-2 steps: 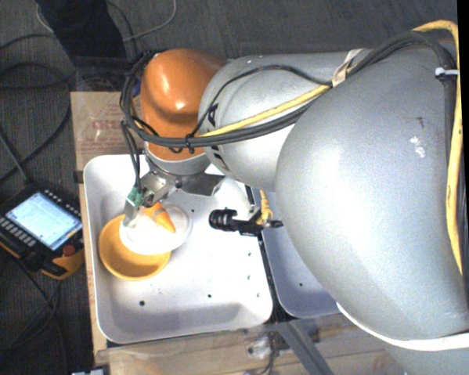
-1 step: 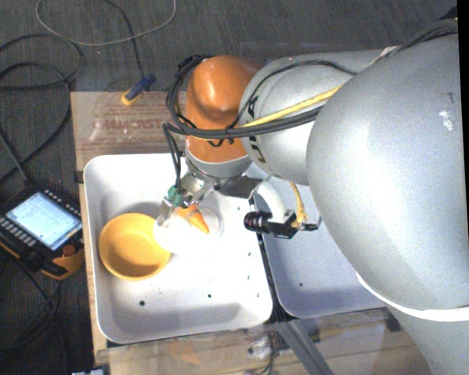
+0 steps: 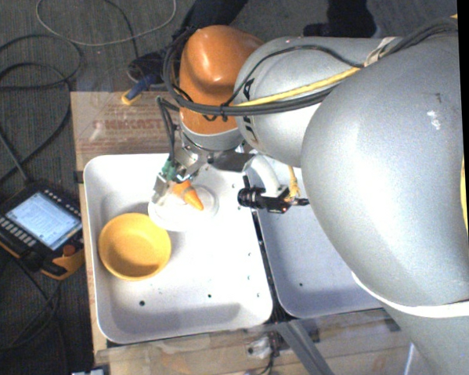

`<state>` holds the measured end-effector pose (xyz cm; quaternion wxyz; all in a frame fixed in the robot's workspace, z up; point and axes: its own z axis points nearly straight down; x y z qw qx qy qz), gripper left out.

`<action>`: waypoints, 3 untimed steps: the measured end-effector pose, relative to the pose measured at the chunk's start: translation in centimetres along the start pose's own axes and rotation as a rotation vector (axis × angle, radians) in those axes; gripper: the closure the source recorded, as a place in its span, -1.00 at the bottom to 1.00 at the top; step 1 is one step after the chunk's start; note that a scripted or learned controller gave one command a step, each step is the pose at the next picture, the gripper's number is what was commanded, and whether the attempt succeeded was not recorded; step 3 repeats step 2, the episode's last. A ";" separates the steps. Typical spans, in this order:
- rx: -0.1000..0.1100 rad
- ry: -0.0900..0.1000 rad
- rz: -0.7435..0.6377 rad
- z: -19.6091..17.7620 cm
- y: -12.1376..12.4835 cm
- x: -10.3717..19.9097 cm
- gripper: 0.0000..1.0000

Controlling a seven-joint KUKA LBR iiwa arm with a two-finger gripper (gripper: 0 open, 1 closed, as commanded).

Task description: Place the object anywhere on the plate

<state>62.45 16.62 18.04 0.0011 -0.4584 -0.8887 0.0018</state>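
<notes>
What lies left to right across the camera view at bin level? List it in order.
Handheld control pendant on the floor → yellow bowl in the left bin → small white plate with the orange object on it, under the gripper → right bin.

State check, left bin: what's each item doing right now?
Carrot: lying on the plate, under the hand.
Plate: flat in the left bin, beside the bowl.
Bowl: upright, nothing visible inside.
Hand: low over the plate, by the carrot; grip not discernible.
Left bin: holds plate, bowl and carrot.
</notes>
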 end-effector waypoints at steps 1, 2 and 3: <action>0.002 0.001 0.072 -3.9 -2.8 5.0 1.00; -0.001 0.000 0.073 -4.0 -2.7 5.0 -1.00; -0.001 0.000 0.073 -4.0 -2.7 5.0 -1.00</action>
